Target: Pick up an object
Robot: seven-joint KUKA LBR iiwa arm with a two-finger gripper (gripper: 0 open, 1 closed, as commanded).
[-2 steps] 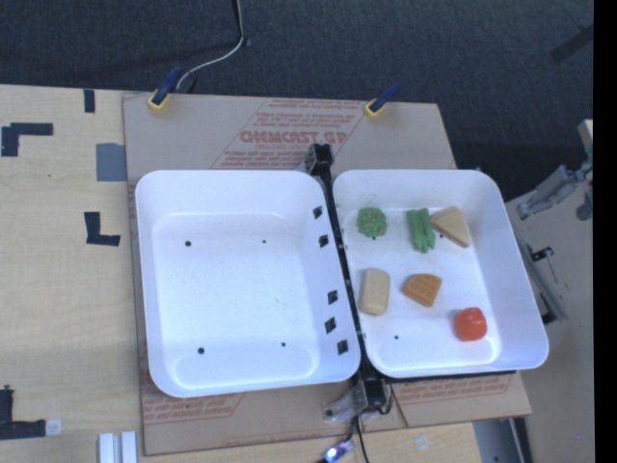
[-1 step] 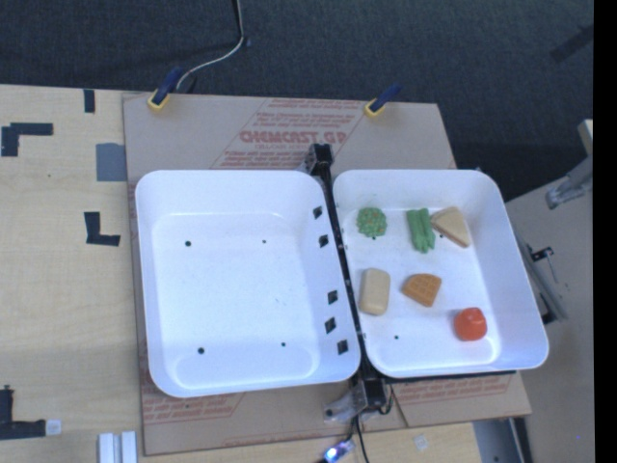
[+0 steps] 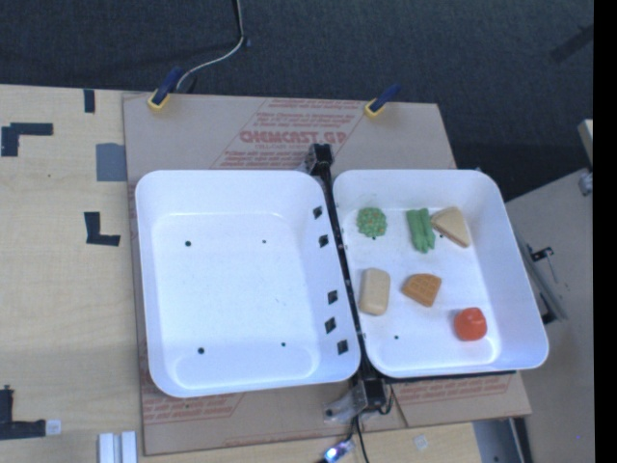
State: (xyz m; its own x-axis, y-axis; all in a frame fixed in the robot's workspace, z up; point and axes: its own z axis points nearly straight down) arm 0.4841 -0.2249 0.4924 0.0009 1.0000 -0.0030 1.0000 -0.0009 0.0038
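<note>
Six small toy-food pieces were what I had to choose from, all sitting in the right bin [image 3: 516, 258], none touching another. Along the far side was a bumpy green broccoli-ish lump [image 3: 371, 223], then a skinny green bean-looking piece [image 3: 420, 230], and just beside that a pale tan wedge [image 3: 451, 227]. Nearer to me were a smooth cream-coloured block [image 3: 374, 291] with rounded corners, close to the bin's left wall, an orange-brown wedge [image 3: 422, 288] just to its right, and a round red piece [image 3: 470, 324] off on its own toward the near right corner. Everything looked matte, like plastic or foam.

Nothing was lying over any of them. The cream block was the only one tucked up near a wall.

The left bin [image 3: 231, 278] was the same shallow white plastic with rounded corners, with a few tiny dark dots on its floor. Small black clips [image 3: 333, 297] ran along the seam where the two bins met. Both sat on a brown cardboard sheet [image 3: 289, 133] with red lettering, pinned at the far edge by two blue-and-yellow clamps [image 3: 164, 90]. Under that was the light wooden bench [image 3: 58, 287], and a thin pale cable [image 3: 227, 27] trailed over the dark floor beyond.
</note>
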